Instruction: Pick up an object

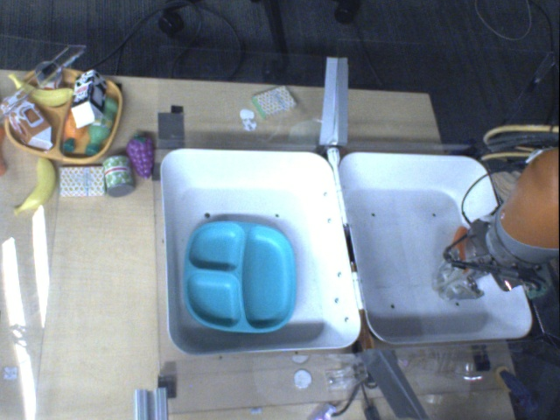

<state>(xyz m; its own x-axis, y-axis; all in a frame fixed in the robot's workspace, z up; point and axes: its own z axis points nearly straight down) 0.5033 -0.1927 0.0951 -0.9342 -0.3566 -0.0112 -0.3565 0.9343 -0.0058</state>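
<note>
We see a dark floor with cables and chair legs, and a pale wood table (pixel 96 304) with two white bins on it. The left bin (pixel 175 234) holds a blue plate (pixel 241 276) with three parts. It lies flat in the middle of that bin.

The right bin (pixel 402 191) is where the arm (pixel 529 213) is. Its gripper (pixel 462 274) is low at the right side of that bin. Something pale and see-through (pixel 455 285) seems to sit under it, but it is too blurry for us to name. We cannot tell how the gripper is set or if it has hold of anything.

We think the plate is the thing to pick up. It looks like hard plastic, light and stiff, and smooth, so it may slip. It is wide and flat, so the best place to take hold is the rim, or one of the ridges between the parts.

The bin wall between the two bins stands in the way, so the arm must lift over it. Far left we see a bowl (pixel 61 116) of toy food, a banana (pixel 37 188), purple grapes (pixel 140 154) and a small can (pixel 116 173). They are well apart from the bins.
</note>
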